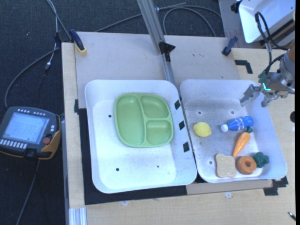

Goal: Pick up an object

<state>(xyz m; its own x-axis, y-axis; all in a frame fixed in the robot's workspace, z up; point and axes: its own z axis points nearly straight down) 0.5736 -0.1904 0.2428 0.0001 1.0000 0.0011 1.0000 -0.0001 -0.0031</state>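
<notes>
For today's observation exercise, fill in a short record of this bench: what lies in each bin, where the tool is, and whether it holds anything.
left bin: green divided plate
right bin: lemon, blue bottle lying down, carrot, bread slice, donut, small green piece
tool: above the right bin's far right corner, fingers apart
held: nothing between the fingers
nearest item to tool: blue bottle
outside the bench: handheld control pendant on the floor at the left
</notes>
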